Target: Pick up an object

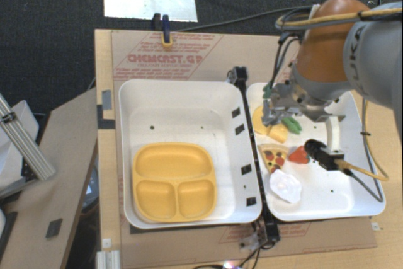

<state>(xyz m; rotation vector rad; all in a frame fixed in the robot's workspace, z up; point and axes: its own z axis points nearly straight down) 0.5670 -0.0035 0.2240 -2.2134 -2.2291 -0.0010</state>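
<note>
1. Nearest the camera, in the left bin [182, 113], a yellow three-compartment tray [175, 181] lies flat against the bin's near edge, towards its near-left corner.
2. In the right bin [340, 195], a crumpled white lump [284, 186] sits by the near-left corner, close to the wall shared by the two bins.
3. Just beyond the lump, a toy pizza slice [273, 157] lies flat along the right bin's left edge. A small red piece [298, 155] lies just beside it, towards the bin's middle.
4. Farther in, a yellow chunk [277, 133] lies near the left edge, about halfway along the bin. A second yellow piece [257, 120] lies beyond it, closer to the left wall, and a green piece [293, 125] lies just beside the chunk on its other side.
5. The end effector [272, 113] hangs directly over this cluster, its tip right at the yellow chunk and the second yellow piece. The view does not show whether it touches either one. I cannot tell how far open it is, and nothing can be seen gripped in it.
6. The grey arm [371, 53] with its orange band [330, 41] covers the far-right part of the right bin.
7. Black clips [237, 75] sit where the far ends of the two bins meet.
8. Beyond the bins, a cardboard sheet with red lettering [167, 58] covers the bench [327, 233], with a blue clamp [165, 28] at its far edge.
</note>
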